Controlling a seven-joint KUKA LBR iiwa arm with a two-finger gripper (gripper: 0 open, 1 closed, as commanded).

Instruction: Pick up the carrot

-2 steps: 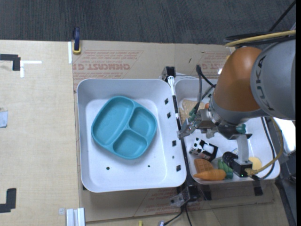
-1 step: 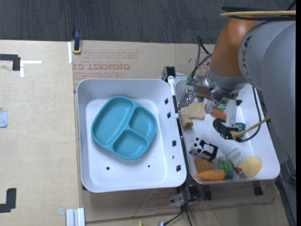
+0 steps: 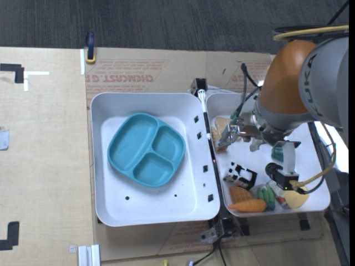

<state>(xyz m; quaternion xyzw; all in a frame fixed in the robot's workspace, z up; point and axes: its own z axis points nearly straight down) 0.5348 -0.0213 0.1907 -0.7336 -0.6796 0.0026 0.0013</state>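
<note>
One carrot (image 3: 248, 205) at lower right of the right bin (image 3: 317, 203), one blue plate (image 3: 146, 149) in the left bin (image 3: 105, 204), one gripper (image 3: 228, 137) mid-right, grip unclear

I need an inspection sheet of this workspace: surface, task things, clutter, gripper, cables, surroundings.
Surface: two white bins, left bin and right bin, on a cardboard-covered bench.
Task things: carrot lies at the right bin's near edge, untouched.
Clutter: blue divided plate in the left bin; black-and-white toy, green item and yellow item near the carrot.
Gripper: gripper over the right bin, away from the carrot.
Cables: yellow cable along the arm.
Surroundings: dark floor.
</note>
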